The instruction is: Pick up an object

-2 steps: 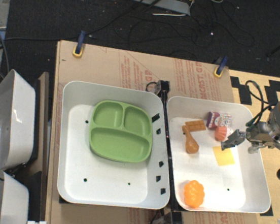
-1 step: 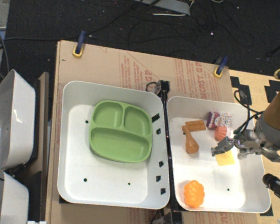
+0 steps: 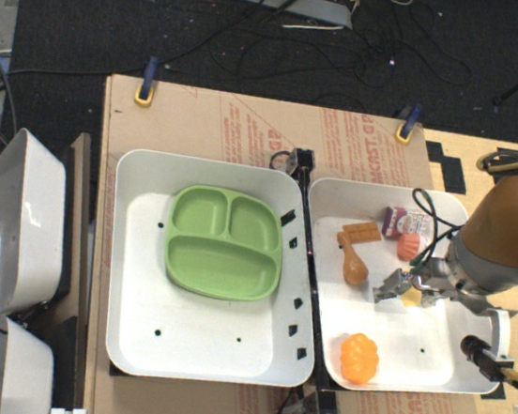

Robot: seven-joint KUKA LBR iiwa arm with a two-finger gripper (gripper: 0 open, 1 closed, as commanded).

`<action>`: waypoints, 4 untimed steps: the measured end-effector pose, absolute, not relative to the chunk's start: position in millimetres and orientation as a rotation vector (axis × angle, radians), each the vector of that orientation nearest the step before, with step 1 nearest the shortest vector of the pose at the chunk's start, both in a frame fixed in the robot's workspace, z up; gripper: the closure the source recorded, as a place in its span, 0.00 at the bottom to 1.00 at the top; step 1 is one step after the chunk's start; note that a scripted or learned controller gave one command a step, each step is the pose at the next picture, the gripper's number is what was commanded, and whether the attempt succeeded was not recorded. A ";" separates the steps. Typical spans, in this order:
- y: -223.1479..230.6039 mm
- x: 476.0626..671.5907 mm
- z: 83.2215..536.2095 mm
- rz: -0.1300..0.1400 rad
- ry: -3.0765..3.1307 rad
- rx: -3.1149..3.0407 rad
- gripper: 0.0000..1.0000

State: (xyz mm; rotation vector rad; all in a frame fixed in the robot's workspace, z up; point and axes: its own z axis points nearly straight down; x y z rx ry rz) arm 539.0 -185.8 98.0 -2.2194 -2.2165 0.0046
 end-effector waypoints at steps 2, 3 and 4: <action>-185.6 539.6 102.7 0.000 -2.220 -2.224 1.00; -175.3 537.3 155.2 -0.002 -2.226 -2.219 1.00; -183.4 531.6 206.6 -0.003 -2.224 -2.225 1.00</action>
